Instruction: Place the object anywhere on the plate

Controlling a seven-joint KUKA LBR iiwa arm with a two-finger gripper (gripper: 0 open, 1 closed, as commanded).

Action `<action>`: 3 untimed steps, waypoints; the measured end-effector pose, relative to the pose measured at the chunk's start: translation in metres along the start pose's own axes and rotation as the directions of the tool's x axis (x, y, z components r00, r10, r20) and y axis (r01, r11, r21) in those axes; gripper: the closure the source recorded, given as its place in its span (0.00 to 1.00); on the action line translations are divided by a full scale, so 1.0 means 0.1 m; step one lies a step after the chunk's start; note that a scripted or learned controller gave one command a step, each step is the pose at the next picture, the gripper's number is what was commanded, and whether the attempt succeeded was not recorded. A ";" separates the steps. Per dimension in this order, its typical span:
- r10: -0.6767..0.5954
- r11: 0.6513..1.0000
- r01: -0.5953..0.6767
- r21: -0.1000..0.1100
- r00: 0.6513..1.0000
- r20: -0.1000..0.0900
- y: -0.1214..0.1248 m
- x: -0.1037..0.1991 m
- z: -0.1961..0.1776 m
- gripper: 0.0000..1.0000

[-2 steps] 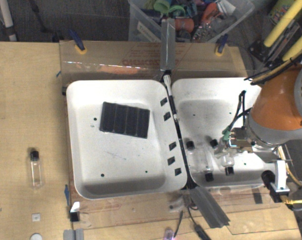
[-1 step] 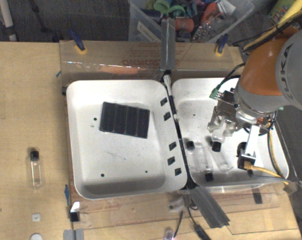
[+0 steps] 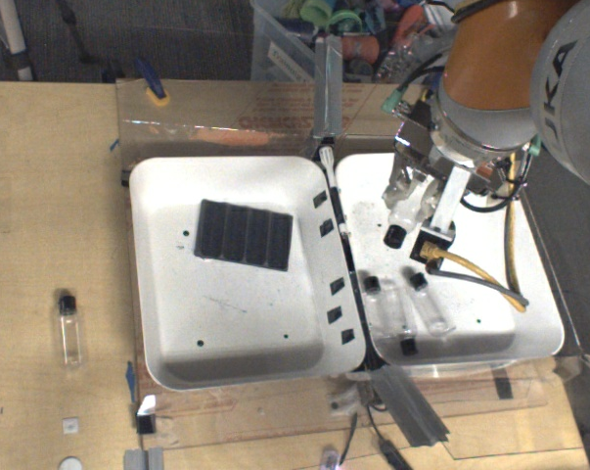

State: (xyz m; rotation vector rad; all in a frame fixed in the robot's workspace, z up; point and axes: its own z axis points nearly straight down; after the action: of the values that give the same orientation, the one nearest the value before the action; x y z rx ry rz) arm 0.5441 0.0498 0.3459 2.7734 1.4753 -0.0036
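Showing two white bins: the left bin (image 3: 158, 262) holds a black ridged plate (image 3: 244, 234); over the right bin (image 3: 529, 311) hangs the gripper (image 3: 412, 238), its state indiscernible. No object or writing discernible.

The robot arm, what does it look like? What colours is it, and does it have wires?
The arm is grey with a wide orange band above the wrist and dark lettering on its grey shell. Its end effector has pale, partly see-through parts with small black tips. Black cables and a yellow cable hang beside it.
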 end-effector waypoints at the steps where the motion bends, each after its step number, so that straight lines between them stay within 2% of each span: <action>1: 0.300 0.954 -0.300 0.003 0.954 0.002 -0.09 0.37 1.56 1.00; 2: 0.532 0.847 -0.532 0.001 0.847 -0.002 -0.24 1.13 2.17 1.00; 3: 0.532 0.847 -0.532 0.001 0.847 -0.002 -0.24 1.12 2.17 0.00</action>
State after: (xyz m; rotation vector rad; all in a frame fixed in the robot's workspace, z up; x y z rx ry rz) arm 0.5868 0.1559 0.1289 3.0741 0.6498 -0.0010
